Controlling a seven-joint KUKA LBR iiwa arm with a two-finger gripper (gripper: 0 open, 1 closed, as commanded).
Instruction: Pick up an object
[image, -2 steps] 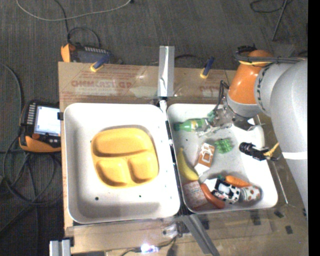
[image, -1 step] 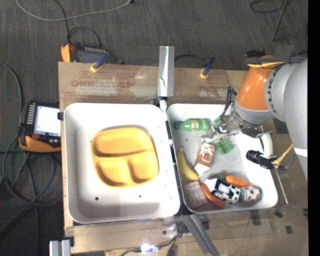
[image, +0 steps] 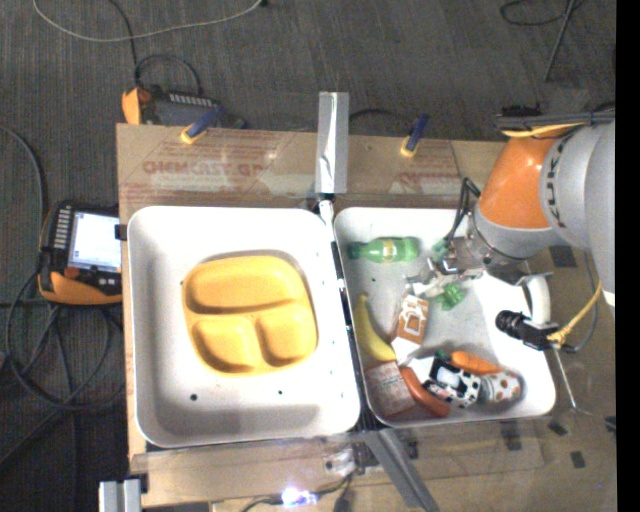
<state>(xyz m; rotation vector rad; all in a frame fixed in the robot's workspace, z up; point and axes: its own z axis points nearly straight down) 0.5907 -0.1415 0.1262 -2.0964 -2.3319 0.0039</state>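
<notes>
A: Gripper (image: 452, 262) sits low in the right-hand shallow white bin (image: 540, 400), just beside the green plastic bottle (image: 385, 249). Can't tell how its tips are set, or whether anything's held.

B: Bottle lies on its side at that bin's far end. Likely light, hard, slick and prone to roll; I'd take it across the belly.

A: Count: one bottle, one yellow banana (image: 373, 335) nearer us than the bottle, one small orange-and-white carton (image: 411, 322) between them, one black-and-white cow toy (image: 452, 383) beyond the banana.

B: Two bins; the left-hand white bin (image: 150, 400) carries one yellow three-compartment plastic tray (image: 250, 310).
</notes>
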